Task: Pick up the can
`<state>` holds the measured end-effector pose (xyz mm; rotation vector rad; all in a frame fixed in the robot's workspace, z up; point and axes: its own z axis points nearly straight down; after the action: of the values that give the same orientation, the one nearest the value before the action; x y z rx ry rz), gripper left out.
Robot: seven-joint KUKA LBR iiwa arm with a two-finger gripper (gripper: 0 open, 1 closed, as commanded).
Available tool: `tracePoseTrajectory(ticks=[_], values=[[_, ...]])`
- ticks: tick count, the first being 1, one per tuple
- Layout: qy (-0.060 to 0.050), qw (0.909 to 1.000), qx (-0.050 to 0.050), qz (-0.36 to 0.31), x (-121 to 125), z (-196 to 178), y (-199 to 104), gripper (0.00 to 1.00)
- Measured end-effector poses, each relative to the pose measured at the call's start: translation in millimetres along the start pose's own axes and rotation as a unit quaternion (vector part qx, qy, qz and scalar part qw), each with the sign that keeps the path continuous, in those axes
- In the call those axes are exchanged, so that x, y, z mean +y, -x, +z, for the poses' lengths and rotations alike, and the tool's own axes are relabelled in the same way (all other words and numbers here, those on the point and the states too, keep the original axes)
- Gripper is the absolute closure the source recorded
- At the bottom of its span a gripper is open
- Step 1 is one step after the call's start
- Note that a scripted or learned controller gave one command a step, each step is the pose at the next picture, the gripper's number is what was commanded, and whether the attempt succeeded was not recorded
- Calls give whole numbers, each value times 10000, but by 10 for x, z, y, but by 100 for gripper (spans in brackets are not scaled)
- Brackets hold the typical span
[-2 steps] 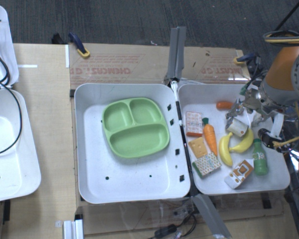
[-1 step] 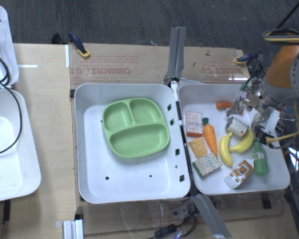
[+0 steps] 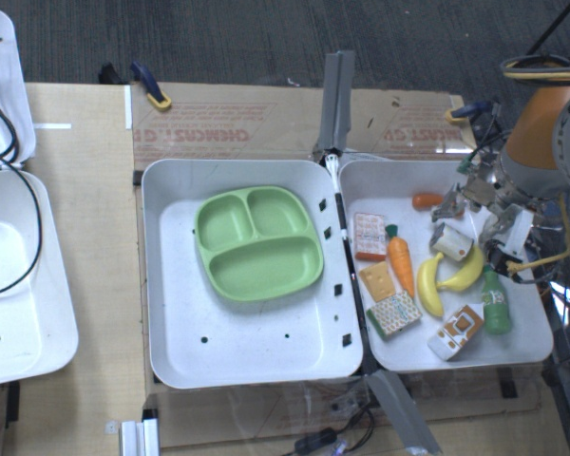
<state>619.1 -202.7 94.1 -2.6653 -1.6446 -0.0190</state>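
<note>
The can (image 3: 452, 243) is a small pale cylinder lying tilted in the right bin (image 3: 527, 348), touching the top end of a banana (image 3: 464, 272). My gripper (image 3: 473, 218) hangs directly over the can's upper right side, close above it, at the bin's right part. The grey arm with its orange band (image 3: 537, 136) comes in from the right. From this angle I cannot make out whether the can is gripped or just lying under the gripper.
The right bin also holds a carrot (image 3: 402, 264), a second banana (image 3: 428, 291), a green bottle (image 3: 496, 310), small boxes (image 3: 370, 235) (image 3: 456, 331), a cracker (image 3: 379, 280) and a red item (image 3: 426, 200). The left bin (image 3: 161, 283) holds a green divided plate (image 3: 259, 242).
</note>
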Motion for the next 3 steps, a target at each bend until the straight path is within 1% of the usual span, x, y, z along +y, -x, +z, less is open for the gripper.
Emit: tracePoseTrajectory(ticks=[3], values=[[-1, 10000, 0, 1, 0, 0, 1, 0]])
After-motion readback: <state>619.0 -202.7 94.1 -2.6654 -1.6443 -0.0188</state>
